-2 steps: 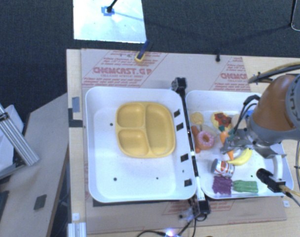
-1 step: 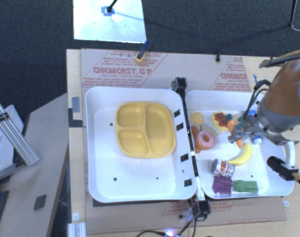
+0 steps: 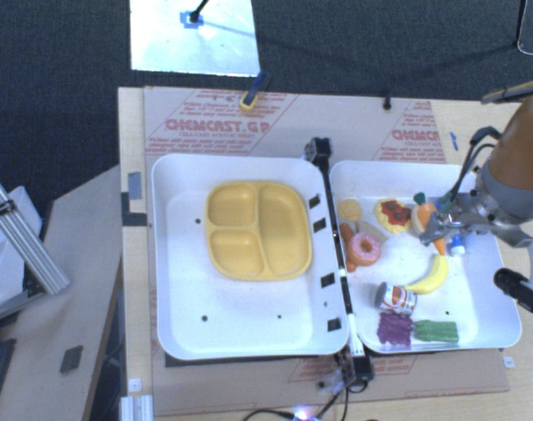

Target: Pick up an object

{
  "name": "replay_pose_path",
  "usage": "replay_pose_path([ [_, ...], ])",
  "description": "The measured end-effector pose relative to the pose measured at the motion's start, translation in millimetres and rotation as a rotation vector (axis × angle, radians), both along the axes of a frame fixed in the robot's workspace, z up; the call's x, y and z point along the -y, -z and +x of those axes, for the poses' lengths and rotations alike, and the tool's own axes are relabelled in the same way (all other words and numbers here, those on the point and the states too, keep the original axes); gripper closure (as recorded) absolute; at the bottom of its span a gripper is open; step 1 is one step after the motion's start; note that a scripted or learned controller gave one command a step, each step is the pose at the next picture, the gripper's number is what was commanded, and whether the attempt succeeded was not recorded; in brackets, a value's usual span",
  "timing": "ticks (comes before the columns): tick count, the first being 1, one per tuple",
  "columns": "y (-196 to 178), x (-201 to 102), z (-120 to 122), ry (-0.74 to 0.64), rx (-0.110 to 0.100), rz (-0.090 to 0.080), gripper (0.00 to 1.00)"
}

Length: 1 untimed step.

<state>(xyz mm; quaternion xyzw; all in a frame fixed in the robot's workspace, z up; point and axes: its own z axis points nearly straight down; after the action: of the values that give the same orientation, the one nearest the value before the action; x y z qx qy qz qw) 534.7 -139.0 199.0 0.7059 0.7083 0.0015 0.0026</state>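
Observation:
The right bin (image 3: 490, 318) holds several toy foods. A pink donut (image 3: 365, 250) lies near its left wall, with a pizza slice (image 3: 394, 214) behind it. An orange carrot (image 3: 421, 212) lies by the pizza slice. A yellow banana (image 3: 430, 276) rests mid-bin. A small can (image 3: 397, 299), a purple grape bunch (image 3: 394, 329) and a green piece (image 3: 436, 331) sit near the front. My gripper (image 3: 441, 230) hangs low over the bin, just right of the carrot and above the banana. Something small and orange (image 3: 439, 246) shows right beneath it.
The left bin (image 3: 183, 314) holds a yellow divided plate (image 3: 257, 230). A pale yellow piece (image 3: 350, 209) and a red piece (image 3: 346, 234) lie along the right bin's left wall. The grey arm (image 3: 516, 182) comes in over the right bin's right side.

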Motion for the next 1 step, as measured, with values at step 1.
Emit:
replay_pose_path([
  [1, -26.9, 0.2, 1.3, -0.001, -0.002, 0.001, 1.0],
])
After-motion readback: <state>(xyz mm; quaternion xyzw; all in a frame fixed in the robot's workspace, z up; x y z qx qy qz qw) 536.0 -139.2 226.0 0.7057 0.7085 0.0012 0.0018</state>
